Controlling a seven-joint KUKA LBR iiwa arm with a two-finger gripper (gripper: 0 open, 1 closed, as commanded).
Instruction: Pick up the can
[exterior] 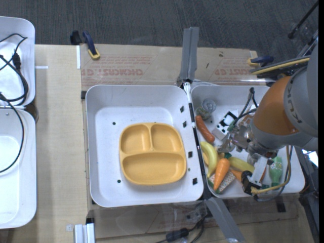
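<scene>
Camera view from above has the can (pixel 208 107) standing in the upper left of the right-hand bin (pixel 299 184), its silvery top facing up, close to the wall shared with the left bin (pixel 101 151). Just below it a red pepper-like piece (pixel 204 129) runs slantwise, then a banana (pixel 209 154) and a carrot (pixel 220 173) lie in a heap toward the lower middle of that bin. The claw (pixel 229 142) sits low over this heap, right of the can and apart from it, with cables and the orange-banded wrist crowding it; I cannot tell how its fingers stand. To me this looks like the approach step, nothing gripped yet. The next move would call for shifting up and left in the frame to centre over the can, then a straight descent clear of the pepper. Over in the left bin lies a yellow divided plate (pixel 152 153), untouched.
</scene>
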